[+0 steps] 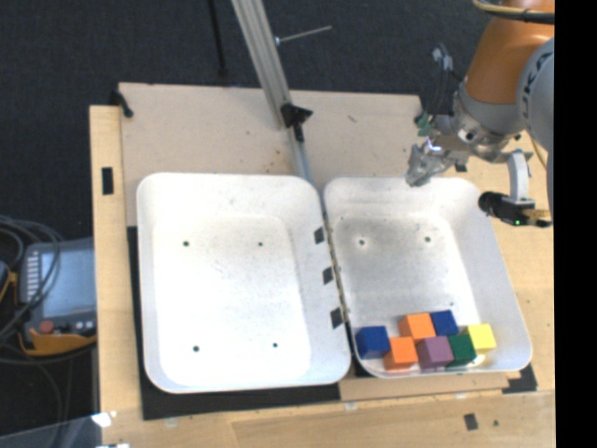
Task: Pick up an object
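The gripper [422,171] hangs over the far rim of the right bin [485,259], its state too blurred to tell, well apart from the coloured blocks [427,338] clustered against that bin's near edge, with nothing apparently in its grasp.

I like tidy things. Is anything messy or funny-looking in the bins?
Nothing is spilled or broken. The one odd thing: all the colored blocks are bunched in the near corner of the right bin, far from the gripper at its back edge.
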Motion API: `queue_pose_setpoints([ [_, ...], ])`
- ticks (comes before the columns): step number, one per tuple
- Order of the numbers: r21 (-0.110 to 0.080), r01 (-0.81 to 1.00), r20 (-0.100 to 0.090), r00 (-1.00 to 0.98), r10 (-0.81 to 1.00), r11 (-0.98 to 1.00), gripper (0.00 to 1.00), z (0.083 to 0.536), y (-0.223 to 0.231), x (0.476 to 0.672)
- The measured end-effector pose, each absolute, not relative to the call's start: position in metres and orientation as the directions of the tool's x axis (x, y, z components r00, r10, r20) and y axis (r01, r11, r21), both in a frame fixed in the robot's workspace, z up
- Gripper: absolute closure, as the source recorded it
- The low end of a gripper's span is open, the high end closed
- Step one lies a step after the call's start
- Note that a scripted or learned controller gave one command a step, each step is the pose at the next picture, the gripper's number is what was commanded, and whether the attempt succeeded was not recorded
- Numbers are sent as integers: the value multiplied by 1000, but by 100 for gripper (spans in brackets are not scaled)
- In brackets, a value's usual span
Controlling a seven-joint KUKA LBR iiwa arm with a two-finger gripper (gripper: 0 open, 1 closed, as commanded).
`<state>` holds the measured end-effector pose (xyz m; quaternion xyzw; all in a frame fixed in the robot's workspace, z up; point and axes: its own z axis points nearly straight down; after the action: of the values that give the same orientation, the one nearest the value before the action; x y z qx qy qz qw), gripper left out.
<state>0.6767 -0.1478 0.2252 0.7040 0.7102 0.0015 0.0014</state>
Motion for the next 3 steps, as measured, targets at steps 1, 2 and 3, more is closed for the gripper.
queue_pose_setpoints([
  [1,0,1000,0,-6,1000,6,100,220,-90,680],
  [2,1,1000,2,-7,1000,7,100,230,-44,674],
  [3,2,1000,2,-7,1000,7,100,240,2,670],
])
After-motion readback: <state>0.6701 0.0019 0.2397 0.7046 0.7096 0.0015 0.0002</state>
